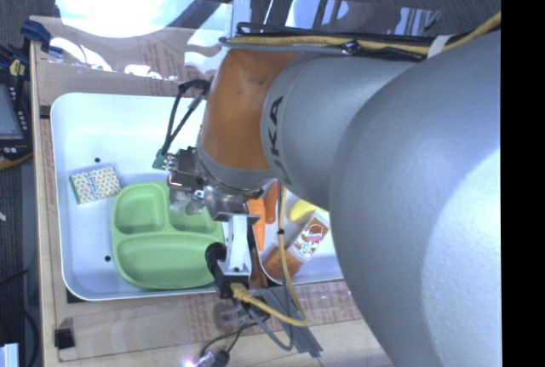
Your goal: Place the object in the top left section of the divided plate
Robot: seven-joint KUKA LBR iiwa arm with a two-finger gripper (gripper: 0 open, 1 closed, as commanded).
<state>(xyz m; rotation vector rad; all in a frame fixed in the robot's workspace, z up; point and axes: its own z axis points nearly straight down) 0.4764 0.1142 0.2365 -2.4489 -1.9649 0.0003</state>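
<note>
The tool (197, 197) hangs below the orange-banded wrist, over the right edge of the green divided plastic plate (121, 231), above its upper right section. We cannot tell whether the tool is released or clenched, because the arm's own body hides its working end. We see nothing held in it.

We take the task's thing to be the small speckled square block (94, 184), patterned in yellow, green and white. It lies flat on the floor of the shallow white left bin (77, 123), just beside the plate's upper left rim and apart from the tool. The plate's upper left section is bare.

Handling, as we judge it:

1. Weight: light. The low, flat form suggests a sponge or a small packet.
2. Stiffness: probably somewhat yielding, so a moderate closing force should suffice.
3. Surface: it looks matte, neither slippery nor fragile.
4. Hold: grip from above, across two opposite side edges at the middle, so that the block stays level.
5. Alignment: the block sits slightly turned against the bin walls, so square the tool to its edges first.
6. Approach: the block is low, so the tool must descend close to the bin floor.
</note>
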